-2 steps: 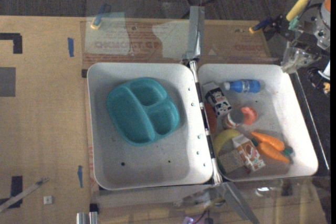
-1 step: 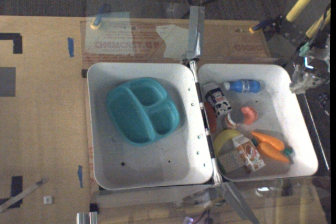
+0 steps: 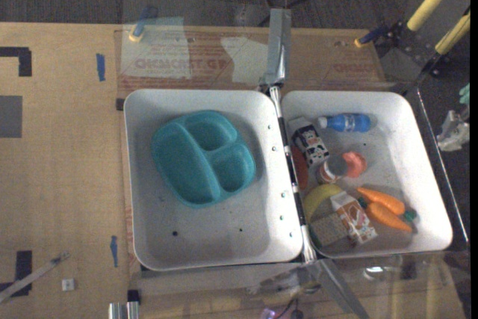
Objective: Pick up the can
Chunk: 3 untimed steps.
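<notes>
The right bin (image 3: 418, 160) holds a cluster of small things. What looks like the can (image 3: 327, 172) is a short cylinder with a pale round end, lying near the bin's middle left. A salmon-pink object (image 3: 354, 163) touches its right side. A black-and-white carton (image 3: 310, 144) lies just above it, and a yellow-green round fruit (image 3: 321, 199) just below.
A blue bottle (image 3: 345, 122) lies near the right bin's far wall. Two carrots (image 3: 385, 210) and a juice box (image 3: 352, 220) sit at its front. A red item (image 3: 299, 169) hugs its left wall. The left bin (image 3: 142, 183) holds a teal divided plate (image 3: 203, 157).
</notes>
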Motion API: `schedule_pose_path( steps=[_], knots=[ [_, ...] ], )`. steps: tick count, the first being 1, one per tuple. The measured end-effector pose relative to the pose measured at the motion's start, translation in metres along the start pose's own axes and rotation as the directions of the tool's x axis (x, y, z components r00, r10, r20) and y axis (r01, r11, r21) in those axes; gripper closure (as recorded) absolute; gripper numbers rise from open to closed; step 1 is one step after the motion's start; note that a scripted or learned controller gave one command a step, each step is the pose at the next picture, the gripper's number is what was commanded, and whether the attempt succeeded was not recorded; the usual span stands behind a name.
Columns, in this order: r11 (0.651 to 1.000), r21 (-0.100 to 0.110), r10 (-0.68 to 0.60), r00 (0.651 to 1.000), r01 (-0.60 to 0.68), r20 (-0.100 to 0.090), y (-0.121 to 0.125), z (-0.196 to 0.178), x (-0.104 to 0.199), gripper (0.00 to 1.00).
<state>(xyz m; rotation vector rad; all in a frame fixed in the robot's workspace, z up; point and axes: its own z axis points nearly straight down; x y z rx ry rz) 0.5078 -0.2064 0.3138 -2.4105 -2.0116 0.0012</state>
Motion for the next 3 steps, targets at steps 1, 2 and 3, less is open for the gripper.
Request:
schedule_pose_path(
  steps=[1, 2, 3],
  knots=[
    [1.0, -0.003, 0.005, 1.0, -0.005, 0.001, 0.0, -0.01, -0.003, 1.0],
    [1.0, -0.006, 0.009, 1.0, -0.009, 0.003, 0.001, -0.021, -0.005, 1.0],
    [0.983, -0.001, -0.183, 0.983, 0.183, 0.0, -0.026, 0.027, -0.014, 1.0]
  ],
)
